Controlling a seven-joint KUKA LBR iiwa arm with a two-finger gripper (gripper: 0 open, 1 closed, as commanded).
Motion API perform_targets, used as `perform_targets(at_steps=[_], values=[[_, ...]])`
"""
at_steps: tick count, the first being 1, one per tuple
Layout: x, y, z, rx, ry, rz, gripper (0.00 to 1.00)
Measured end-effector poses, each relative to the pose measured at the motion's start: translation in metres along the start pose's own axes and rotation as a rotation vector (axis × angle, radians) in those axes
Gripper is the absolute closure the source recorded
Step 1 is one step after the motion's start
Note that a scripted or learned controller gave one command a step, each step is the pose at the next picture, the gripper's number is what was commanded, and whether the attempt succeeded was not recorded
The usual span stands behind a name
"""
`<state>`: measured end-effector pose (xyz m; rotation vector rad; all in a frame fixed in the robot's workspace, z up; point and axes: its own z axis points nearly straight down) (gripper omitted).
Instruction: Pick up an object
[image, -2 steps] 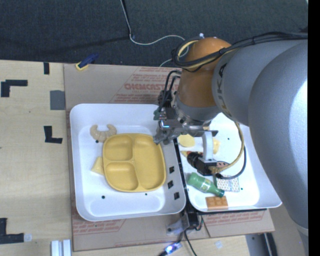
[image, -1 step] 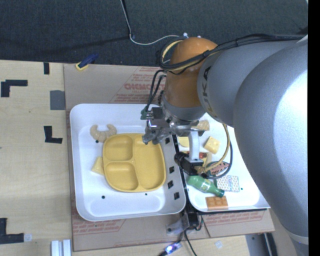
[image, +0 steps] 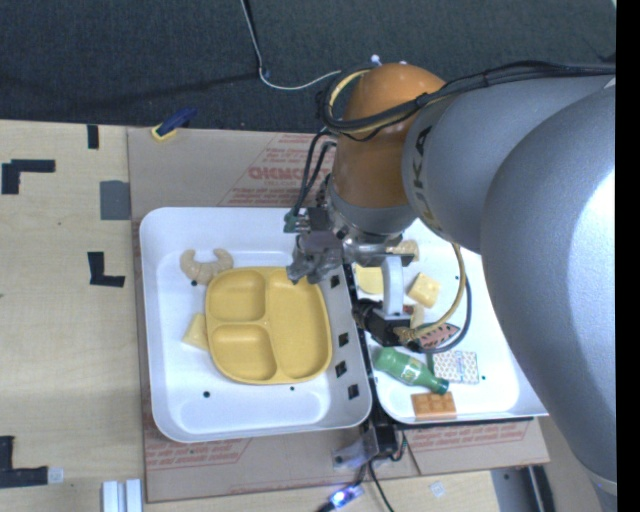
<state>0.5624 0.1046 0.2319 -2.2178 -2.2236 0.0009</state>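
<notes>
My gripper (image: 312, 262) hangs low in the left bin (image: 160, 300), right at the far right corner of a yellow divided plate (image: 268, 325). I cannot tell whether it touches the plate. A tan croissant-shaped piece (image: 205, 264) lies beyond the plate's far left corner. A pale yellow wedge (image: 193, 331) pokes out from under the plate's left side. The orange wrist band and grey arm cover the far part of the right bin.
The right bin (image: 500, 390) holds a green bottle (image: 410, 367), an orange waffle-like square (image: 433, 404), a pale yellow block (image: 424, 291) and a patterned packet (image: 456, 365). A raised wall (image: 350, 350) divides the two bins. Cables hang from the wrist over the right bin.
</notes>
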Motion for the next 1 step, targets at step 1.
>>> perform_targets(at_steps=[1], values=[[-0.0045, 0.0014, 0.0188, 0.003, -0.003, 0.002, 1.0]])
